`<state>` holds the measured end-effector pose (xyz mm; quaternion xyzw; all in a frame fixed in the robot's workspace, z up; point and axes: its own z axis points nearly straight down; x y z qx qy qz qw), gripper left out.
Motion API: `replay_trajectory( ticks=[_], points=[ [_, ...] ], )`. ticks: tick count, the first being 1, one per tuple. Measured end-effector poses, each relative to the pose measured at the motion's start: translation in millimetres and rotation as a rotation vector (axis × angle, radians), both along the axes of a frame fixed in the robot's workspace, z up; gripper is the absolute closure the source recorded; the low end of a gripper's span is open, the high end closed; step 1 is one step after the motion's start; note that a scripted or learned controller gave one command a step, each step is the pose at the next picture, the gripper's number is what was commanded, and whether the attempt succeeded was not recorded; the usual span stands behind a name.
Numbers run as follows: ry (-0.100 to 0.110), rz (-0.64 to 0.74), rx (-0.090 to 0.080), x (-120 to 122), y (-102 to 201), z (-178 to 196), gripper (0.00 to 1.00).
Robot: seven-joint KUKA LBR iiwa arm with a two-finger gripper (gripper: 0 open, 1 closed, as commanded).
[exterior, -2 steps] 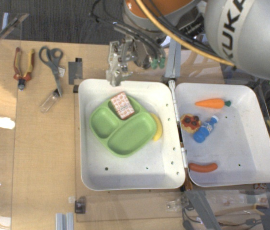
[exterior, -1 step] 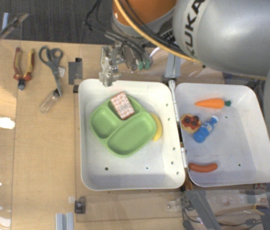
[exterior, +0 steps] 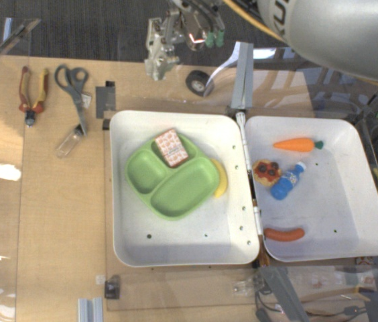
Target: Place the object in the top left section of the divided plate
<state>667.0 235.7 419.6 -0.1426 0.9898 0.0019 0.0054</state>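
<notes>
A small patterned box (exterior: 171,147) lies in an upper section of the green divided plate (exterior: 175,193), inside the left white bin (exterior: 135,240). The gripper (exterior: 158,64) hovers above the bench beyond the bin; I cannot tell its opening. Judging placement done, retreat cleanly. The plate looks smooth plastic, the box flat and rectangular.

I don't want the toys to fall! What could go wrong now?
The patterned block sits on the green divided plate, seemingly on a divider ridge, so it may tip into another section. The yellow piece is wedged beside the plate's edge and could nudge it. The claw hangs above the bin's far rim.
</notes>
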Motion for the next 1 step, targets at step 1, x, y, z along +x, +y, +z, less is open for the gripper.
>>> replay_trajectory(
  ticks=[1],
  points=[
    [0.002, 0.125, -0.003, 2.5, -72.6, -123.5, 1.00]
  ],
)
